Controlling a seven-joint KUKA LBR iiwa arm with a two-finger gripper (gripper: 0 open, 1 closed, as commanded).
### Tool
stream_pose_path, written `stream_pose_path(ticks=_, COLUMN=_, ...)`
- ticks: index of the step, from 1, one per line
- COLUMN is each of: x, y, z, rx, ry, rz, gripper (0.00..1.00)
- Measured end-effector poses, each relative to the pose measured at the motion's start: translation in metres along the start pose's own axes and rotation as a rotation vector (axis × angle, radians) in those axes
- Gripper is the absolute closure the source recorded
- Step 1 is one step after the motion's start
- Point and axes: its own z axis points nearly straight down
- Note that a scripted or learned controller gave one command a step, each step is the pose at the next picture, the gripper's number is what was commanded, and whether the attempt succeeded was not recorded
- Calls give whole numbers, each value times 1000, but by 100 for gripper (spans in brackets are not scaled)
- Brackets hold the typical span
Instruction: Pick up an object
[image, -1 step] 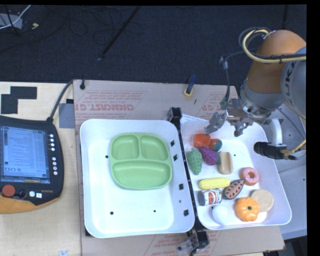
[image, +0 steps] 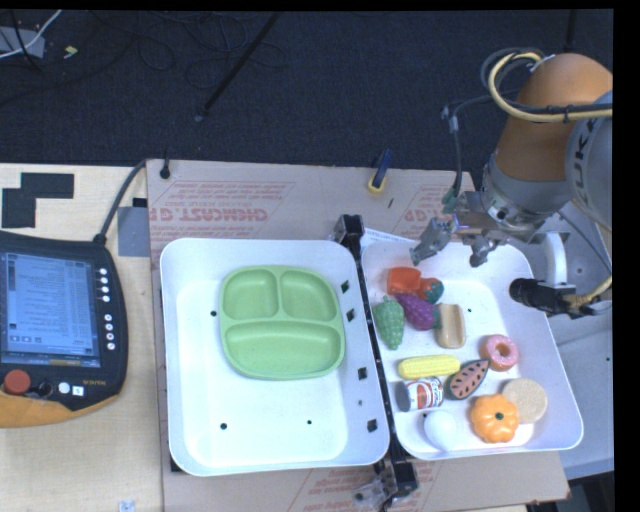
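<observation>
Your gripper hangs with fingers spread, holding nothing. It's above the right bin, behind the toy food.

Teach pendant cut by left picture edge, screen text too small to read. Arm cut at right. Red can label illegible. Object at bench bottom edge blurred, unidentifiable.

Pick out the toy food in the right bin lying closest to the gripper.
The orange-red toy pepper, topmost of the pile, sits just below the gripper; the purple grapes and others lie farther down.
</observation>
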Motion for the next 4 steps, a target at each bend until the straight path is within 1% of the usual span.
stream_pose_path(ticks=1, x=-4, y=4, z=45, rx=2, ry=0, rz=1, gripper=0)
stream_pose_path(ticks=2, x=-2, y=10, z=90, rx=3, ry=0, rz=-2, gripper=0)
stream_pose_path(ticks=3, x=0, y=9, z=152, rx=0, ry=-1, rz=1, gripper=0)
stream_pose_path(ticks=4, x=1, y=9, z=151, rx=0, ry=0, rz=3, gripper=0)
